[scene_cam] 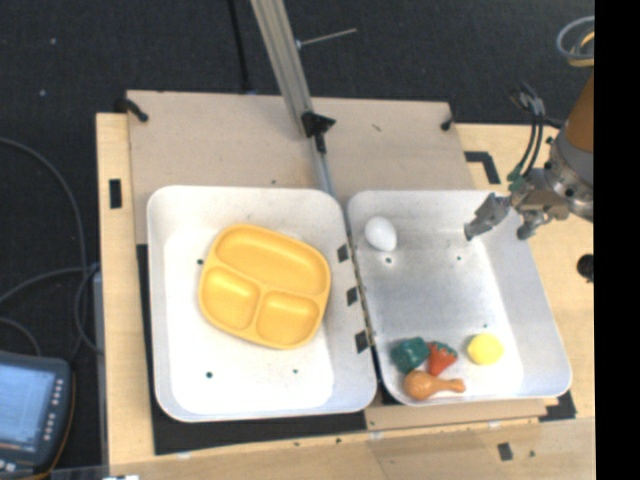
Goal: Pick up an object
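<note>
White egg point(380, 234) sits alone, top left of right bin point(520, 298). Gripper point(507, 218) hovers at bin's top right edge, fingers apart, empty. Risk imo: egg round, could roll off on pinch. 4 toys crowd bottom corner, easy misgrab.

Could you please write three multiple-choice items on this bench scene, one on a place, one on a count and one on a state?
1. Where does the yellow divided plate lie?
A. in the left bin
B. in the right bin
C. on the floor

2. How many small items lie in the right bin?
A. two
B. five
C. eight

3. What state is the tool in?
A. clamped on the white egg
B. open above the right bin's far right part, holding nothing
C. resting on the plate

Key: 1 A, the plate sits in the left bin. 2 B, white egg, green piece, red piece, orange drumstick, yellow ball. 3 B, its fingers stand apart with nothing between.
</note>
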You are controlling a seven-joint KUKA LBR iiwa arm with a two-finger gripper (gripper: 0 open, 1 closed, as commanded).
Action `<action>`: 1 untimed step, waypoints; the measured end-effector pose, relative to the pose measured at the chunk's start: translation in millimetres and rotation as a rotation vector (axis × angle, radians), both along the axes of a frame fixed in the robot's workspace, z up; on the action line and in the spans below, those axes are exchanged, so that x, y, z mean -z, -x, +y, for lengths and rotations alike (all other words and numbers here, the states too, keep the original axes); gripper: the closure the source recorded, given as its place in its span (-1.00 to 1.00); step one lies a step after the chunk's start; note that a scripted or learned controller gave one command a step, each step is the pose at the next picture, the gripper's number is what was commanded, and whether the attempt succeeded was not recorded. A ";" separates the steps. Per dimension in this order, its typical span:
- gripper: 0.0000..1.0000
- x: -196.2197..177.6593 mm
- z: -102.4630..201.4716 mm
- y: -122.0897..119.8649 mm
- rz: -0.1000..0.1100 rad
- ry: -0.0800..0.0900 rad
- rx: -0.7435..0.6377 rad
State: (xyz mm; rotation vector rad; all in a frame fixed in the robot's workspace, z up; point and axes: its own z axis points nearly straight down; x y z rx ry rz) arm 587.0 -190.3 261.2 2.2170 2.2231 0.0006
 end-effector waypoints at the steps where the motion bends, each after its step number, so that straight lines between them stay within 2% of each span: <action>1: -1.00 0.0 0.0 0.0 0.000 0.000 0.000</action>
